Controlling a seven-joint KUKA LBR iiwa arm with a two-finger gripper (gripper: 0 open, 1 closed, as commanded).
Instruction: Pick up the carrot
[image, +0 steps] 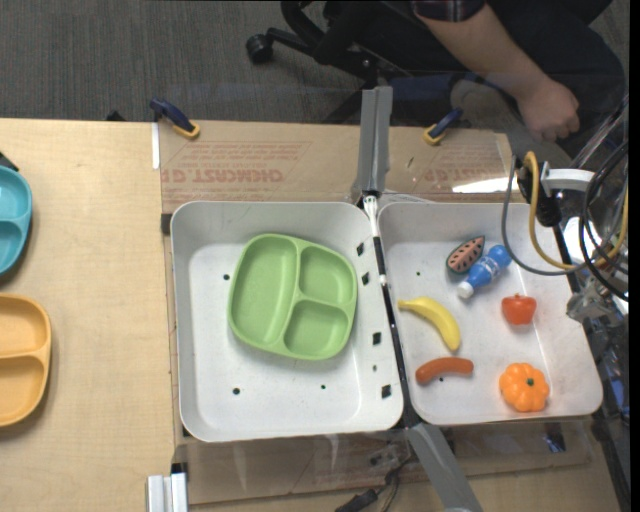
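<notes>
Two white bins sit side by side on the bench. The left bin (200, 400) holds a green divided plate (294, 296), set slightly toward its far edge. The right bin (570, 400) carries the toy food. The carrot (465, 255), a tapered orange-pink piece with dark stripes, lies near the far edge, touching a small blue bottle (487, 270) on its right. A banana (432, 320) lies near the bin's left wall, with a red sausage (443, 370) nearer the front edge. A red tomato (518, 310) sits toward the right wall, and an orange pumpkin (524, 387) is in the front right corner. The arm (600, 300), hung with cables, stands at the bin's right edge, well apart from the carrot. Whether the gripper is released or clenched I cannot tell.
</notes>
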